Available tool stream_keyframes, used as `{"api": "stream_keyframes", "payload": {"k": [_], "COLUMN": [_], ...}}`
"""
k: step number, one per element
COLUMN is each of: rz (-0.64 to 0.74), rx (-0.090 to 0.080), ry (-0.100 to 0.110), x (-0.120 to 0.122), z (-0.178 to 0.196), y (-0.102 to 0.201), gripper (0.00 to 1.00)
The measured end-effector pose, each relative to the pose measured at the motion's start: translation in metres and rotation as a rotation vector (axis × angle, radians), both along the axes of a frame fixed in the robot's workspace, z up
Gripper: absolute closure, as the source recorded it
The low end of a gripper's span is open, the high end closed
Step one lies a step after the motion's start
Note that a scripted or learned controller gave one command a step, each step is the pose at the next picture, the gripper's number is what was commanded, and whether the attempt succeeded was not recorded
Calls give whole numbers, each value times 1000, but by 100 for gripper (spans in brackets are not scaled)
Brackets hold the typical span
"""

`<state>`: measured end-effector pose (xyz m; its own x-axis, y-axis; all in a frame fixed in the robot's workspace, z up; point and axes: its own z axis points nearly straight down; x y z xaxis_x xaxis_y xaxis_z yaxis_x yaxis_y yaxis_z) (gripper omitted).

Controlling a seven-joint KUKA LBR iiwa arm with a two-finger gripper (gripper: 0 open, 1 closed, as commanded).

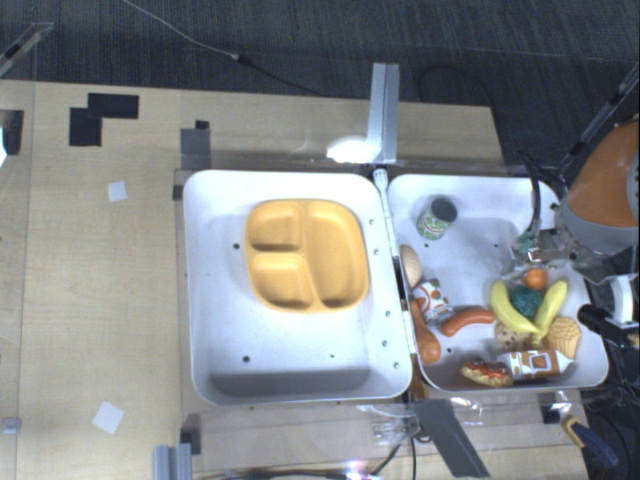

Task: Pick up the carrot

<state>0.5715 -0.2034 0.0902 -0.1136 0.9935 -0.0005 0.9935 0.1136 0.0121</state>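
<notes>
**Mia:** Where is the claw (pixel 528 253)?

**Ben:** It hangs over the right bin (pixel 480 236), near the wall on the arm's side. The grey arm (pixel 598 230) with the orange band (pixel 612 180) comes in behind it.

**Mia:** Is the claw spread wide or squeezed tight?

**Ben:** I cannot tell. It looks small and dark from up here. I can't see that it has got anything.

**Mia:** What is closest to it?

**Ben:** A little orange ball (pixel 537 278), just under the claw. Next comes a blue-green lump (pixel 525 302) with a yellow banana (pixel 508 310) on one side. A second banana (pixel 553 302) is on the other side.

**Mia:** And a bit further?

**Ben:** A tan waffle thing (pixel 566 338) and a red and white carton (pixel 534 365), past the bananas. A reddish sausage (pixel 468 320) lies further from the claw, toward the other bin.

**Mia:** Where is the carrot (pixel 428 344)?

**Ben:** Well away from the claw. It lies right across the bin, against the wall next to the other bin. It is past the sausage. Nothing is holding it.

**Mia:** What else is over there?

**Ben:** A small red and white can (pixel 430 298) is just beside the carrot. A pale egg shape (pixel 411 265) lies along that same wall. A green tin (pixel 436 216) stands alone near the back.

**Mia:** And furthest away?

**Ben:** The left bin (pixel 205 298). A yellow plate (pixel 305 253) with three parts sits in it.
</notes>
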Motion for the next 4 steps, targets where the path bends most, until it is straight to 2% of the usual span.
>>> {"api": "stream_keyframes", "payload": {"k": [1,2,3,4], "rz": [6,-298,69,68], "rx": [-2,0,-4,-4], "ry": [-8,4,-1,1], "x": [3,48,13,13], "z": [12,86,-1,-2], "y": [1,15,49,49], "gripper": [100,100,100,0]}}
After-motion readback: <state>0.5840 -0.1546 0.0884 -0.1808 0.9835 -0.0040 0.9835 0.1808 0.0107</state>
